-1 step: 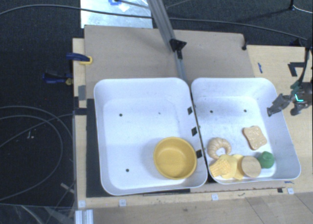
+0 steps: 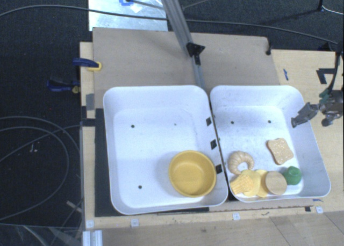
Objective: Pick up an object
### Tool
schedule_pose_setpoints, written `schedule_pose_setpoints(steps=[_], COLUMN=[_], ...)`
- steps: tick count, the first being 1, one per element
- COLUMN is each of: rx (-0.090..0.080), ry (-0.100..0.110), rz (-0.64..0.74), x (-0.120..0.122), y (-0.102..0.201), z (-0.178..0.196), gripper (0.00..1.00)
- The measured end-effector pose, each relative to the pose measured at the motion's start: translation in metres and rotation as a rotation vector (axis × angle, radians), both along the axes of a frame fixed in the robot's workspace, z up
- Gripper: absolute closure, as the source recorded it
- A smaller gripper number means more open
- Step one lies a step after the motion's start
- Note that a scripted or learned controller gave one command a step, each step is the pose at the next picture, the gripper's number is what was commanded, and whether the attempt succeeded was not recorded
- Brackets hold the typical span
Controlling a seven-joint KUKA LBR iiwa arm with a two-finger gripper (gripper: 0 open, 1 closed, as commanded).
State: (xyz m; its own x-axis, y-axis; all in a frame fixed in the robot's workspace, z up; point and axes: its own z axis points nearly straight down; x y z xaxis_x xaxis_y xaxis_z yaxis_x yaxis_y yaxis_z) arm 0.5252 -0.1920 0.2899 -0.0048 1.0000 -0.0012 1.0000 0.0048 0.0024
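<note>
Camera view, from above at a slant. Bench (image 2: 231, 51): tan board bearing two shallow white bins side by side, touching along their inner rims. Left bin (image 2: 123, 105): holds one yellow bowl (image 2: 192, 173), upright, near its front right corner. Right bin (image 2: 301, 100): holds a cluster along its front edge. Items there: a tan slice of toast (image 2: 280, 150), lying flat, a little apart from the rest; a pale curled croissant (image 2: 240, 161) near the inner rim; a yellow ridged piece (image 2: 243, 182) just in front of the croissant (its kind is hard to make out); a flat yellow item (image 2: 260, 177) partly covered by its neighbours; a round beige disc (image 2: 276, 183) lying over that item's right side; a small green object (image 2: 292, 174) touching the disc, by the right wall. Gripper (image 2: 317, 113): at the view's right edge, over the right bin's right rim, largely cut off with the arm; small and dark, so whether the claw is released or clenched cannot be told. Nothing is seen between its tips. A slanted grey pole (image 2: 174, 11) crosses the top. Blue and yellow clamps (image 2: 86, 65) sit at the bench's left edge.
</note>
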Motion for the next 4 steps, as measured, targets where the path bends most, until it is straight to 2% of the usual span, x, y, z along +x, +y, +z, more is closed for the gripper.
schedule_pose_setpoints(steps=[1, 3, 4], rx=[0.001, 0.002, -0.001], ry=[0.005, 0.005, -0.002], rz=[-0.004, -0.005, -0.006], x=[0.002, -0.001, 0.001], y=[-0.009, 0.006, 0.005], z=[-0.057, -0.166, -0.153], gripper=[0.00, 0.00, 1.00])
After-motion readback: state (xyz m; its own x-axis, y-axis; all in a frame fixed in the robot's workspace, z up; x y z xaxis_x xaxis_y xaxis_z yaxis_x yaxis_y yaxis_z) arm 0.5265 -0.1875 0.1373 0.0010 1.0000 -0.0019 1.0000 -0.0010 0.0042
